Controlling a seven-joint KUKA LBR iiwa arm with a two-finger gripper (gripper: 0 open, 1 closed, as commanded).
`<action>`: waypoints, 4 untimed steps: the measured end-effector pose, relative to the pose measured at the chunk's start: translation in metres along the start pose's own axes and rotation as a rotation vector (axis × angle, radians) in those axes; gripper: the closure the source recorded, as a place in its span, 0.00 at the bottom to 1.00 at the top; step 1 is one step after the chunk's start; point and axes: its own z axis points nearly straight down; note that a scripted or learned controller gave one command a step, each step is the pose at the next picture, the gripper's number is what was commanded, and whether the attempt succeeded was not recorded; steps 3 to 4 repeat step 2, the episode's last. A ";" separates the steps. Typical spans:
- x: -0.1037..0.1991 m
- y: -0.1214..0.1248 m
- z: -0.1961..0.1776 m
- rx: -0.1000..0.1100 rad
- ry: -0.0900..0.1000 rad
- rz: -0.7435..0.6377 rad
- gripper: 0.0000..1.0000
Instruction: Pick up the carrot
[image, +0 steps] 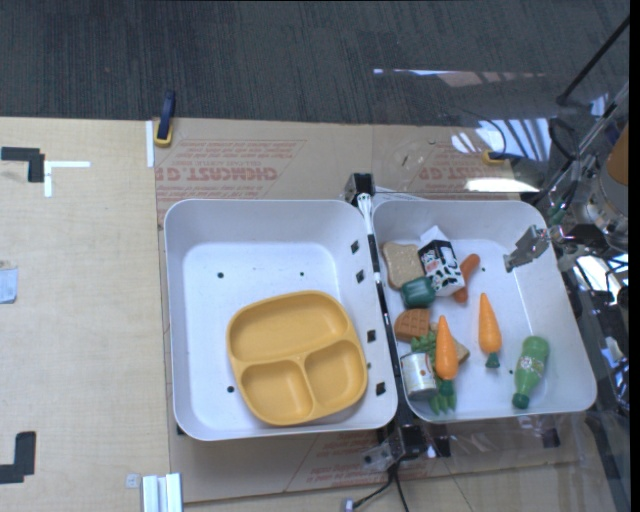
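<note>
Two orange carrots lie in the right bin (560, 400). One carrot (488, 325) rests near the bin's middle with its green top pointing toward the front. The other carrot (445, 350) lies further left, leaning on a brown pastry piece (412, 324), and its leaves reach the front wall. My gripper (522, 252) hangs above the right bin's back right part, up and to the right of the nearer carrot and apart from it. Nothing shows in its grasp.
The right bin also holds a bread slice (401, 263), a small milk carton (438, 262), a green-teal piece (418, 292), a small orange piece (466, 270), a tin can (417, 374) and a green bottle (530, 368). A yellow divided plate (296, 356) sits in the left bin (200, 300).
</note>
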 end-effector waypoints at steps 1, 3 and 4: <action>0.000 -0.035 0.134 -0.005 0.000 0.014 0.00; -0.001 -0.035 0.127 -0.004 -0.001 0.018 1.00; -0.001 -0.035 0.127 -0.004 -0.001 0.018 1.00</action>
